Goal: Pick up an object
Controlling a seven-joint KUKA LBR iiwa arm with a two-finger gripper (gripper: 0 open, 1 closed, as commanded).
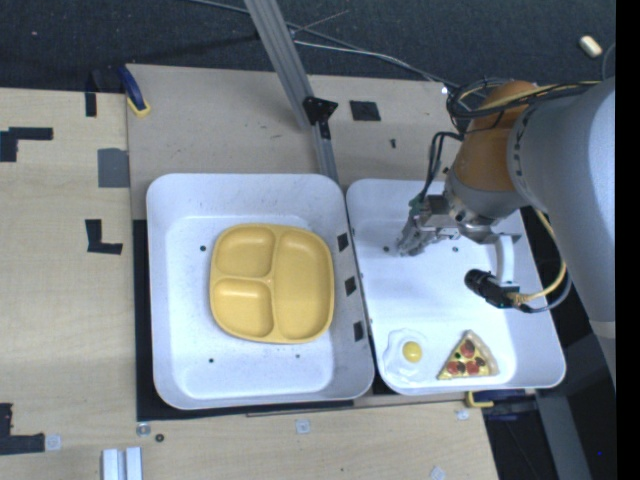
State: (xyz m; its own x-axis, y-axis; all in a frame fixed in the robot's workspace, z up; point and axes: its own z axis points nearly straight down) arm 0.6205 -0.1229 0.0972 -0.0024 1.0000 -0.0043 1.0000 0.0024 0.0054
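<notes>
We take the toy foods in the right bin as the things to be picked. A fried egg, white with a yellow yolk, lies at the near edge of that bin, toward its left corner. Just to its right lies a pizza slice, a tan wedge dotted with red and green, its point aimed toward the far side. The two sit close together but we see a thin strip of white between them.

Well apart from both, at the far left part of the same bin, we see the gripper lowered close to the bin floor. Its fingers are dark and narrow and point down and to the left; they appear drawn together, and we see nothing between them. Above it the orange band and the grey arm stretch away to the right, with black cables looping around the wrist.

In the left bin a yellow divided plate with three compartments rests near the middle. Both bins sit side by side on the wooden bench.
</notes>
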